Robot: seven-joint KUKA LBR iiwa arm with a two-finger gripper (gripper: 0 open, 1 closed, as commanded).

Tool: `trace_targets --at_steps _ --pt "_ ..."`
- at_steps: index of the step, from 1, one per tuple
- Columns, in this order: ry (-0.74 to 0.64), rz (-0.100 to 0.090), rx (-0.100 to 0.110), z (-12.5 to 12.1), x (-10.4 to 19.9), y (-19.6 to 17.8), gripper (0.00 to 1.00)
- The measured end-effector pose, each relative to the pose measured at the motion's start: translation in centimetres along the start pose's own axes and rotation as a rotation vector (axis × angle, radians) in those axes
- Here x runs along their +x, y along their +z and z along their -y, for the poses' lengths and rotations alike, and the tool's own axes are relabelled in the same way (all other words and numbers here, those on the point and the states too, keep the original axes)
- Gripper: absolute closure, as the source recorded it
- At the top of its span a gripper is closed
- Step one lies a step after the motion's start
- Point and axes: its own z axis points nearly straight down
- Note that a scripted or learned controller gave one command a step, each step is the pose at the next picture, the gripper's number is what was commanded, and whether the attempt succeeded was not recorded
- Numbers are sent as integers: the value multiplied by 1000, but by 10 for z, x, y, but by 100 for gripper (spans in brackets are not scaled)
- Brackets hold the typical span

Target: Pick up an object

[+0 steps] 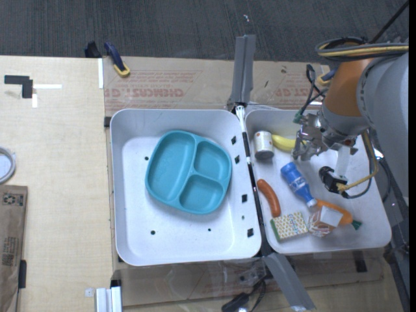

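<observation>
The hand (304,149) hangs low in the right white bin (370,236) beside the yellow banana (283,142); its grip cannot be told.

The divided plate (189,172) lies in the middle of the left bin (130,239). In the right bin (374,233), the can (263,144) sits at 10 o'clock with the banana (283,142) just at its 3 o'clock, and the bottle (298,183) lies near the centre. The sausage (270,197) lies at the bottle's 8 o'clock, the cracker-like block (289,225) at 7 o'clock in that bin, and the carrot (338,213) at 5 o'clock.
</observation>
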Motion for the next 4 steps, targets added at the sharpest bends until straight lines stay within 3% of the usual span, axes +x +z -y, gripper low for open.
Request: trace_targets --at_steps 1,2,3,4 --pt "0 0 0 0 0 0 0" --pt "-2 1 0 0 -1 -9 100" --pt "-2 1 0 0 -1 -9 0" --pt "-3 2 0 0 -1 -18 100"
